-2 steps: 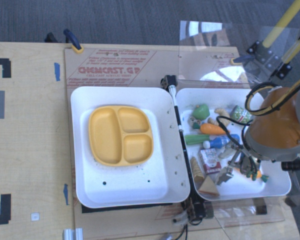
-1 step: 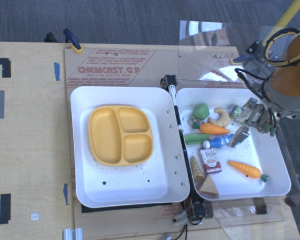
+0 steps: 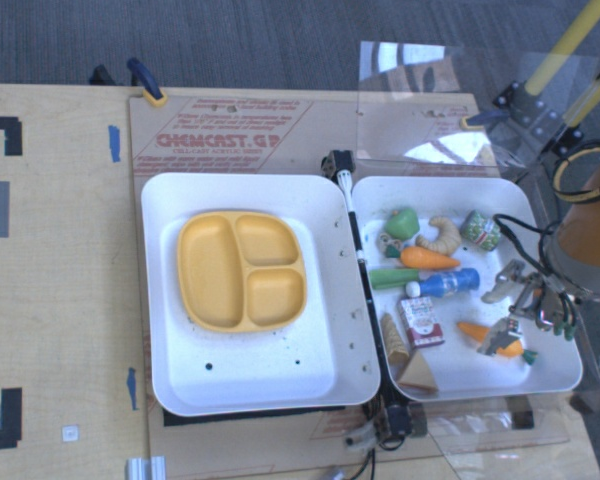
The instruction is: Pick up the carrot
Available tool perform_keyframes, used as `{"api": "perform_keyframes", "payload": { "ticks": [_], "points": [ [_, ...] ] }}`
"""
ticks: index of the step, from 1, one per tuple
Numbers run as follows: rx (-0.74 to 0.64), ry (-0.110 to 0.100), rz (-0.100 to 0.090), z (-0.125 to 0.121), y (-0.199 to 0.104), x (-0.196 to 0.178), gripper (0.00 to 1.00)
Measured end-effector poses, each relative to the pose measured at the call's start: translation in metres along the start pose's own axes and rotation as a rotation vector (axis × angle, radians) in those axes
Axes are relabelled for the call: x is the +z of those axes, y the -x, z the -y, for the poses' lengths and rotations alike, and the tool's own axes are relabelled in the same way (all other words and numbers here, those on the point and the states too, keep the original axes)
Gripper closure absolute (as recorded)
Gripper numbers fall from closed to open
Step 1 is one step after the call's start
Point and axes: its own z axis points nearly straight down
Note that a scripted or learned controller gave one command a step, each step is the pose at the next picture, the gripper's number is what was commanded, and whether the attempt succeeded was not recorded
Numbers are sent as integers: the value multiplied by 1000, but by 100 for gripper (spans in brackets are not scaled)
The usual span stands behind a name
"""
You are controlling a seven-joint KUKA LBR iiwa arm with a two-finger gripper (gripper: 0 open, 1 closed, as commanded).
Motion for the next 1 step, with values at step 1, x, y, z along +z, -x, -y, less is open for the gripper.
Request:
{"api": "perform_keyframes", "payload": {
  "ticks": [1],
  "points": [
    [92, 2, 20, -20, -27, 19, 0]
  ]
}}
